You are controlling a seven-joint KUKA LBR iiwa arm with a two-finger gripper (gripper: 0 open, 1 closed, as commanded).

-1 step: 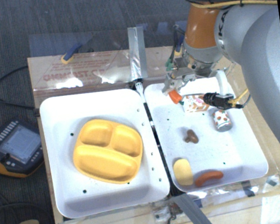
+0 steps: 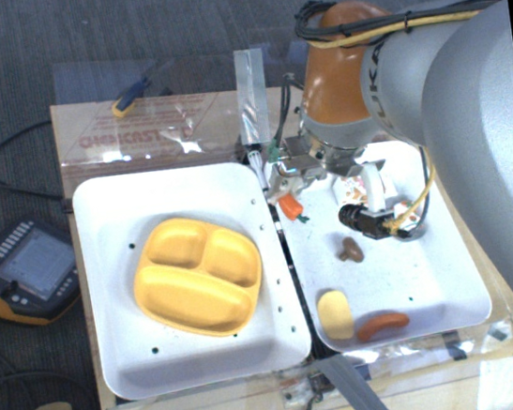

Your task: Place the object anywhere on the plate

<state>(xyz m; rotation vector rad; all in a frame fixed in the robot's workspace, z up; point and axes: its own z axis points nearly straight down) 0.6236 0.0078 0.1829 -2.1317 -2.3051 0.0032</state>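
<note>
A yellow plate (image 2: 198, 274) with three compartments lies in the left white bin (image 2: 127, 360). My gripper (image 2: 286, 186) hangs over the wall between the two bins, at the upper left corner of the right bin (image 2: 440, 297). A small orange piece with a green tip (image 2: 291, 208) shows directly beneath the gripper, against the right bin's left edge. From here I cannot make out whether it is gripped or merely lying under the gripper.
The right bin also holds a small brown lump (image 2: 350, 250), a pale yellow piece (image 2: 334, 312) and a red sausage-shaped piece (image 2: 381, 325) near its front wall. A black cable fitting (image 2: 365, 220) hangs off the wrist. A handheld pendant (image 2: 21, 270) lies left of the bench.
</note>
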